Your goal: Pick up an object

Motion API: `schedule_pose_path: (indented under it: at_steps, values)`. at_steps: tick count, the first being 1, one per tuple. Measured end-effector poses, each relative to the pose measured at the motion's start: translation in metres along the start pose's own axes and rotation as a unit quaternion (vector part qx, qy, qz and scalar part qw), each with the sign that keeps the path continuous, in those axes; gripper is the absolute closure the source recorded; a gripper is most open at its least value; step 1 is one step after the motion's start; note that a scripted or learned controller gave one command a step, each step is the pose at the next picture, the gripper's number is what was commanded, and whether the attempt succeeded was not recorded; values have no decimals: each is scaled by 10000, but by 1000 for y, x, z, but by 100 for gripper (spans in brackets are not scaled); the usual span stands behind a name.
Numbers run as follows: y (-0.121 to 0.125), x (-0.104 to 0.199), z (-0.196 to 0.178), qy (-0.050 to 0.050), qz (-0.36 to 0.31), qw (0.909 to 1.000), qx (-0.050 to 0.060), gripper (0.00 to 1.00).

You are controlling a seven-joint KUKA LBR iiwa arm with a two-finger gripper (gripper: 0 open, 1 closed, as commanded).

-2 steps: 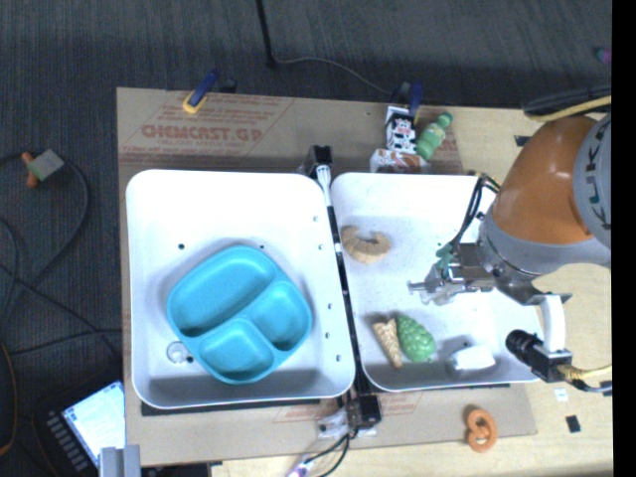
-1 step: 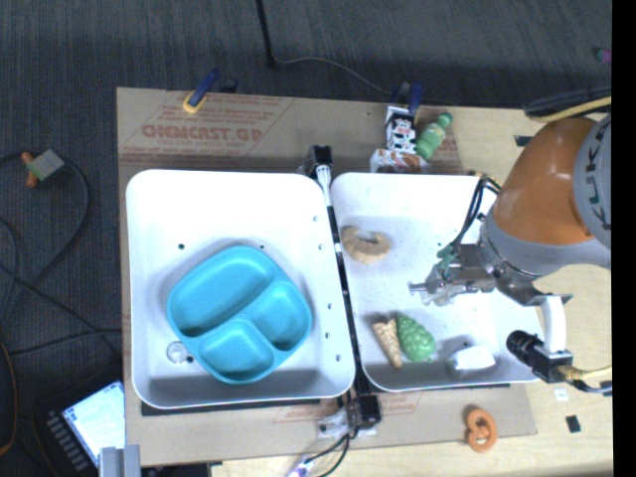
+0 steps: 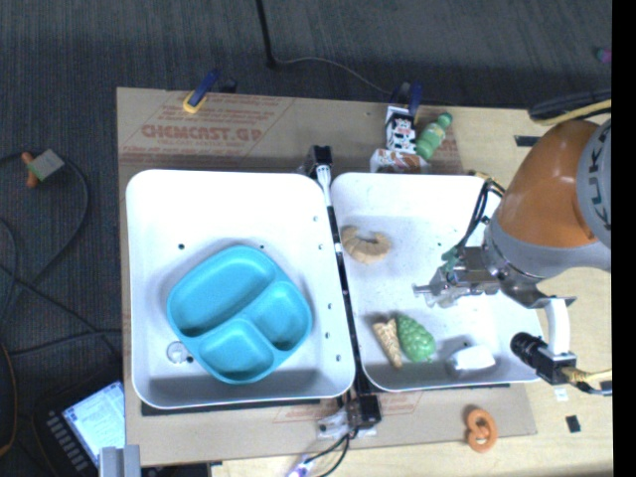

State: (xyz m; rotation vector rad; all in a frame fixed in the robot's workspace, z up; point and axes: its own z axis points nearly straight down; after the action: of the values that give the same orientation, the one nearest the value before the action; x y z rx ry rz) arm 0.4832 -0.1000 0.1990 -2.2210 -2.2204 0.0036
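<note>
Objects available for picking lie in the right-hand shallow white bin (image 3: 370, 199): one pale tan ring-shaped bagel (image 3: 366, 244) near its upper left, one tan ridged cone-like item (image 3: 387, 339) touching one green knobbly oval toy (image 3: 415, 339) near its lower edge, and one small white rounded block (image 3: 469, 357) just beside them to the right. That makes four candidates. The grey two-finger gripper (image 3: 434, 293) hangs over the bare middle of this bin, above and slightly right of the green toy, apart from every item; nothing sits between its fingers, and whether they stand open or closed cannot be told from this slant. Judged stage: approach, with no grasp made. The next move would call for aligning over one item, probably the green toy or the white block nearest by, then descending with the jaws spread wide enough to straddle it. The left-hand shallow white bin (image 3: 149, 202) holds one blue three-compartment plastic tray (image 3: 238, 311). On the bench behind the bins stand one small printed carton (image 3: 398, 132) and one green figure (image 3: 431, 137); one orange ring (image 3: 481, 427) lies in front.
</note>
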Motion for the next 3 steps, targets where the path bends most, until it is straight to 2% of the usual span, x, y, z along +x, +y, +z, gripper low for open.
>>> schedule_pose_path:
  at_steps: [1,2,3]
  values:
    - [1,6,-6,2,-5,10000,-9,100]
    - [1,26,-8,4,-9,10000,-9,100]
    - [14,-71,20,-7,7,10000,-6,100]
